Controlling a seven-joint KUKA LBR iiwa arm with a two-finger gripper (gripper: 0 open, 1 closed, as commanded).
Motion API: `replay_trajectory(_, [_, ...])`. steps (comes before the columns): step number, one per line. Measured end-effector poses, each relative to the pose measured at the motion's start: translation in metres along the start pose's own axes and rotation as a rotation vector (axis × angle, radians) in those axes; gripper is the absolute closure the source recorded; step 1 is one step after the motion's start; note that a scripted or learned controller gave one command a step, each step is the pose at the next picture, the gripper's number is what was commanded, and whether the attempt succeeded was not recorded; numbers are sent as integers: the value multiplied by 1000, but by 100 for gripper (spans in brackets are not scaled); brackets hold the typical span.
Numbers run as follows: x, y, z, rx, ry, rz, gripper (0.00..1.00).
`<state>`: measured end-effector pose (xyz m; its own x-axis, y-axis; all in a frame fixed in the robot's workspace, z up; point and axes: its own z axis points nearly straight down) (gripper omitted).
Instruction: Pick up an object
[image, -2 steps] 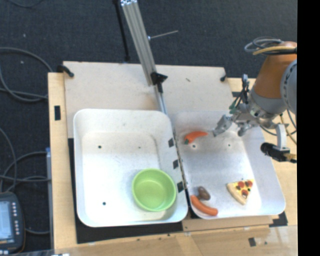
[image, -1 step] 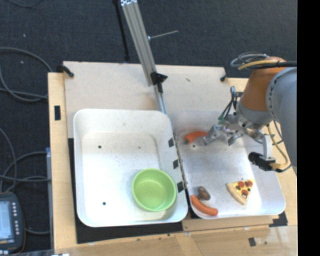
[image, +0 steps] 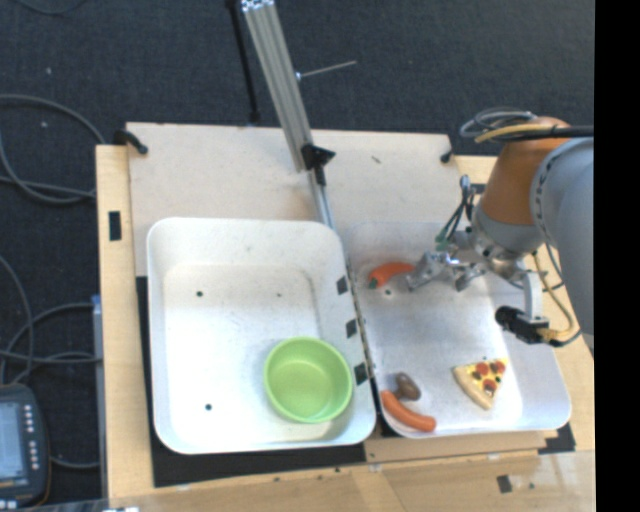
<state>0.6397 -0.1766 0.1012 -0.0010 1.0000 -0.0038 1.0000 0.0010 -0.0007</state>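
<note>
The gripper (image: 418, 279) is seen low in the right bin (image: 530, 425), just beside the carrot (image: 389, 272); how wide its fingers are set cannot be told, and nothing is seen held between them. The carrot's long axis runs left to right, green end leftward. 2 bins are counted. In the right bin 4 items are counted: 1 carrot, 1 sausage (image: 408, 412), 1 brown lump (image: 407, 385), 1 pizza slice (image: 480, 381). 1 green bowl (image: 308, 379) is seen in the left bin (image: 200, 300).

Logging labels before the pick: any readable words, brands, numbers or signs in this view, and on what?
None readable.
Dark handheld device with a screen, at the left edge: screen too small and blurred to read.
Green plastic bowl, pizza-slice toy, grey arm's gripper: no visible markings.
</note>
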Motion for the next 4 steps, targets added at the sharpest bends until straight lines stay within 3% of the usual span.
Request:
replay_trajectory(1, [-1, 1, -12, -3, -1, -1, 100])
replay_trajectory(2, [-3, -7, -61, -7, 3, 2, 100])
replay_trajectory(4, [-9, 5, -176, -9, 2, -3, 100])
